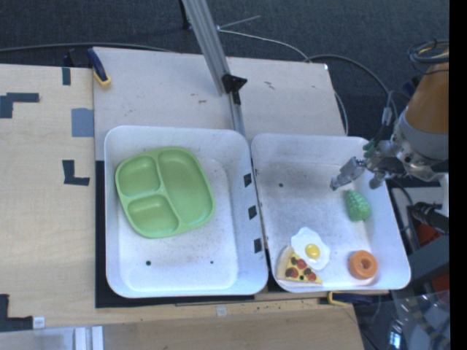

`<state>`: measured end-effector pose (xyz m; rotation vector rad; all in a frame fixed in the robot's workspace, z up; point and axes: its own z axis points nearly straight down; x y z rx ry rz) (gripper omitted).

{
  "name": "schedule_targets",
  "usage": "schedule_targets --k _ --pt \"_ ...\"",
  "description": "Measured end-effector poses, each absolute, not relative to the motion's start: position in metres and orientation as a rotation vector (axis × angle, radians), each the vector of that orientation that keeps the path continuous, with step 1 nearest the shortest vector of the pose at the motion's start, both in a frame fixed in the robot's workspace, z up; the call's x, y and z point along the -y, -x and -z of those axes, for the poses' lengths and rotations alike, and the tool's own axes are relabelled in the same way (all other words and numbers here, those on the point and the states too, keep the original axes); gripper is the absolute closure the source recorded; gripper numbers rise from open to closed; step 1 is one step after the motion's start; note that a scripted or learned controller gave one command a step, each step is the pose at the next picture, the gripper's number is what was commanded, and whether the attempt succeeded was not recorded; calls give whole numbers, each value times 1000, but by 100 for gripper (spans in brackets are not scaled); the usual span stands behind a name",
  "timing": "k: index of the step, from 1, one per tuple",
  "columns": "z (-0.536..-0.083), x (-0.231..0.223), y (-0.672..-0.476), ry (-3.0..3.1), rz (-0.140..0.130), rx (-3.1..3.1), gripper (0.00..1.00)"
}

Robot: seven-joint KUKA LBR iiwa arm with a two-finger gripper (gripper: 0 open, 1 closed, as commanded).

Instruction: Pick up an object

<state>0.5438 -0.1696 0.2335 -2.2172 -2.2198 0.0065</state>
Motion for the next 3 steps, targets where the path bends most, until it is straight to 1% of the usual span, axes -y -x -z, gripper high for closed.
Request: schedule_targets --k 1,2,3 --pt "-180 175 -534 2217 -7 2219 0" --pt "-135 175 -529 2217 -6 2219 0" --pt "-148 174 -530 2216 -2 2222 100"
